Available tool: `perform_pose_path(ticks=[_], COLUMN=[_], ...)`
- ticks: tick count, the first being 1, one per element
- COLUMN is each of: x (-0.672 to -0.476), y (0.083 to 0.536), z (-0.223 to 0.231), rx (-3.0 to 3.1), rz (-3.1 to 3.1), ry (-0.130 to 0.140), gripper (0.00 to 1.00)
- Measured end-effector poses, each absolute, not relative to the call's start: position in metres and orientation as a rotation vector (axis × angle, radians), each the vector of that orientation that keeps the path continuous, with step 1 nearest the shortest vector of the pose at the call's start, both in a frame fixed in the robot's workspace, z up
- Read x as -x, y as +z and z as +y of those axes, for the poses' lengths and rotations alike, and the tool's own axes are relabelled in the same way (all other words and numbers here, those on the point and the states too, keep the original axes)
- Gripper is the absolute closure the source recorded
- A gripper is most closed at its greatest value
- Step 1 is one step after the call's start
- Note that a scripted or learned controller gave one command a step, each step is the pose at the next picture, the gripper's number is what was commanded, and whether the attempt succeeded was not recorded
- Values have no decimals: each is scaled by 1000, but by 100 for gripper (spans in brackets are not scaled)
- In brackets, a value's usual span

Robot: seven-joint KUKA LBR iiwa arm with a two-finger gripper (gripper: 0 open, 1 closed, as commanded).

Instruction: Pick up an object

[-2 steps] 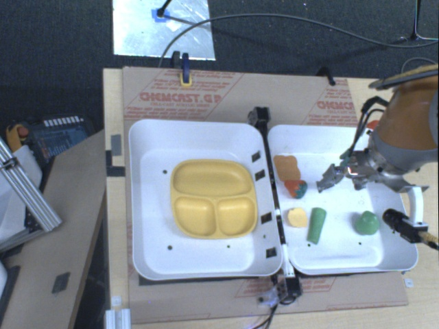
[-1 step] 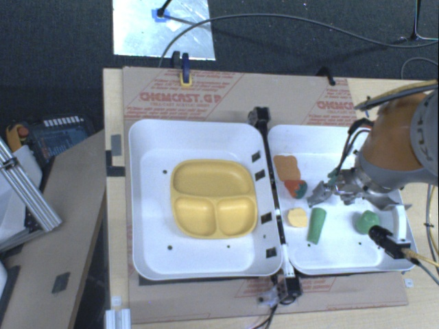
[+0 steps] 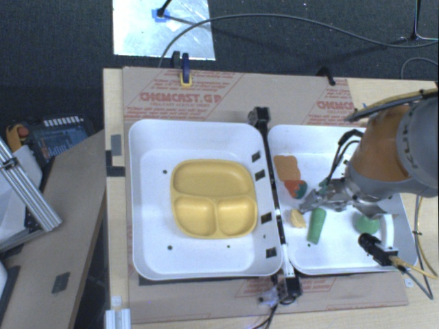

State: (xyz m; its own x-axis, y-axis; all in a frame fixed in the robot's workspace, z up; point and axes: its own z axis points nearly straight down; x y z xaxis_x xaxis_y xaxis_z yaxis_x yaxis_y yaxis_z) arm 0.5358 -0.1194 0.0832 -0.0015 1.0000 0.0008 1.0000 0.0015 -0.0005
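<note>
A green cylinder (image 3: 316, 225) lies near the front edge of the right bin (image 3: 322, 260), beside a small yellow piece (image 3: 298, 218). The gripper (image 3: 317, 199) hovers just above it; whether its fingers are spread cannot be told. The cardboard (image 3: 206, 88) underneath reads "CHEMCAST".

Dark carpet floor (image 3: 55, 40) (a shiny metal sheet (image 3: 163, 20) on it) surrounds the wooden bench (image 3: 113, 101).
</note>
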Motion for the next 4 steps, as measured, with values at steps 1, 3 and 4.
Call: perform_pose_path(ticks=[1, 3, 4], x=[-537, -541, -543], y=[95, 184, 227], z=[-120, -114, -114], rx=[2220, 2220, 2220], rz=[-2225, -2230, -2230], ry=[-2, -5, -5], gripper=[100, 100, 100])
